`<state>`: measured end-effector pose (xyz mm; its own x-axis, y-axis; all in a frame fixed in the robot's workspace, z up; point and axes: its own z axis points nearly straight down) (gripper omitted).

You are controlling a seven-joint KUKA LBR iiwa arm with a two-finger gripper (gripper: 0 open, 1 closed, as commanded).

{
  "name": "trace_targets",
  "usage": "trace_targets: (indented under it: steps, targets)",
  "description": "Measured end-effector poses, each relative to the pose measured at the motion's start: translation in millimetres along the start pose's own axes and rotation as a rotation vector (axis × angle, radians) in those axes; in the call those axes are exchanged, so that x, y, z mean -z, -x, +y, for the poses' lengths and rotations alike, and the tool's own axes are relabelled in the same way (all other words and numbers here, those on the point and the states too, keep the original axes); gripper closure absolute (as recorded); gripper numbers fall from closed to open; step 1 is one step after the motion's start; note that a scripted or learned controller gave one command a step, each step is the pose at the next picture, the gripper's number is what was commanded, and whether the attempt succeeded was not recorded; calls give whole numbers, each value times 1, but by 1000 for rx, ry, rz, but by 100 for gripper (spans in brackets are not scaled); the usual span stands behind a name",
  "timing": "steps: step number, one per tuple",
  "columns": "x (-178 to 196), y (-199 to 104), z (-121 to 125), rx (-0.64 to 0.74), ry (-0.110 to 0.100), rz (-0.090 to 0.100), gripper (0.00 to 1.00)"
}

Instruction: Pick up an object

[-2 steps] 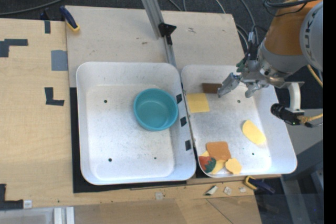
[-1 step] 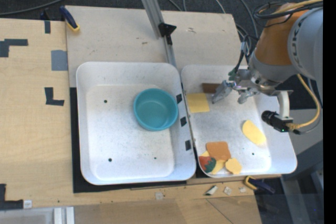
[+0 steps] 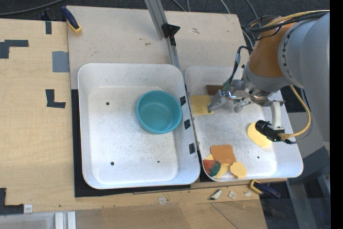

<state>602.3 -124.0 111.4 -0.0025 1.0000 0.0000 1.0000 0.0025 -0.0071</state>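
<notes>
Apparently nothing lifted yet: pincer (image 3: pixel 218 102) low by the yellow block (image 3: pixel 200 105) in the right bin (image 3: pixel 289 166); grip can't tell.

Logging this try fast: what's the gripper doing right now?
Gripper: low in the right bin, by the yellow block; open or shut cannot be told.

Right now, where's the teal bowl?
The teal bowl sits in the left bin, toward its right wall, across the divide from the pale yellow block that lies in the right bin.
</notes>
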Motion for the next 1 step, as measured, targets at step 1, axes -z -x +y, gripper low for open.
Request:
trace_targets:
  steps: [1]
  targets:
    - [14, -1, 1, 1, 4, 0, 100]
